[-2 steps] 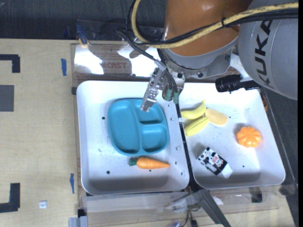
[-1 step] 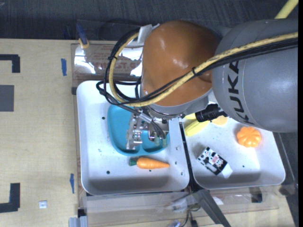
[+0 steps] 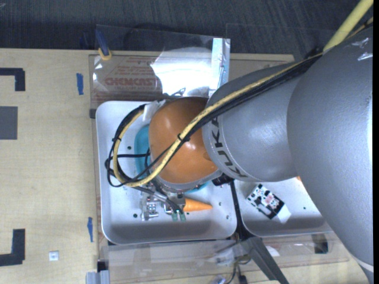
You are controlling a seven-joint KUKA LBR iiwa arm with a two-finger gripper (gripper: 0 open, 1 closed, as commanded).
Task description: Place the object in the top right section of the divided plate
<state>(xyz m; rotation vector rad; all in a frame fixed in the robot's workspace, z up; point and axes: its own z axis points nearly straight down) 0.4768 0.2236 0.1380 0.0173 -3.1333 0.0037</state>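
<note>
Grey arm point(image 3: 308, 117) casing sits closest to the lens, filling the right of the view and reaching leftward, its orange band point(image 3: 177, 141) hanging over the left bin point(image 3: 106, 218). A yellow cable point(image 3: 249, 90) runs along the arm and loops with black cables point(image 3: 115, 158) over that bin's left part.

Below the orange band the gripper point(image 3: 163, 205) pokes out toward the bin floor. It is small and cluttered here — whether it is spread or pressed together I cannot tell, and nothing can be read as pinched between its tips.

Just beside the gripper, to its right, lies an orange carrot-shaped toy point(image 3: 198, 205) with a green end, resting on the bin floor. It looks to be the task's object. A teal edge point(image 3: 141, 149) peeks out from under the orange band on its left; that is probably the divided plate, but its sections are hidden by the arm, so which one is top right cannot be made out.

The right bin point(image 3: 308, 218) carries a white card-like item with black and red marks point(image 3: 266, 201). Both bins rest on the pale wooden surface point(image 3: 47, 176).

As a judgement: the task stands early, at the grasp stage. The carrot sits off the plate, so the pick, the carry and the release into the top right section — all 3 — appear left to do.
</note>
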